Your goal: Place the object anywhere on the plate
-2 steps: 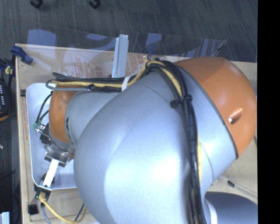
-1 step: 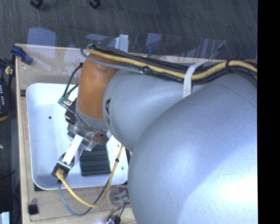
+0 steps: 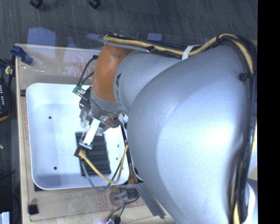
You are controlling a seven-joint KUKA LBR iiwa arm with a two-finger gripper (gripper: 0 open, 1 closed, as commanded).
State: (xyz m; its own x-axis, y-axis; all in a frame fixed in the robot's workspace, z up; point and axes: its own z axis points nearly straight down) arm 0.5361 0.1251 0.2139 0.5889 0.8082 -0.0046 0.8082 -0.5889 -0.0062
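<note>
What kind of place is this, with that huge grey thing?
Most likely a robot lab or workshop, not a home. A big grey robot arm reaches over a shallow white bin, which sits on a wooden bench.

You have one bin (image 3: 43, 135) toward the left end of the bench (image 3: 65, 205), with bench surface running along its far, left and near sides. The arm (image 3: 188, 131) comes in from the right and covers everything to the right of that bin. Its gripper (image 3: 96, 124) hangs over the bin's right half, about midway between the far and near walls. A slab (image 3: 100, 155) lies flat on the bin's floor in the near right part, under the gripper and reaching toward the near wall; you cannot tell whether the two touch. A clamp (image 3: 19, 54) sits at the bench's far left corner. Behind the bench is the floor (image 3: 175, 17), with two small things (image 3: 36, 3) on it.
</note>
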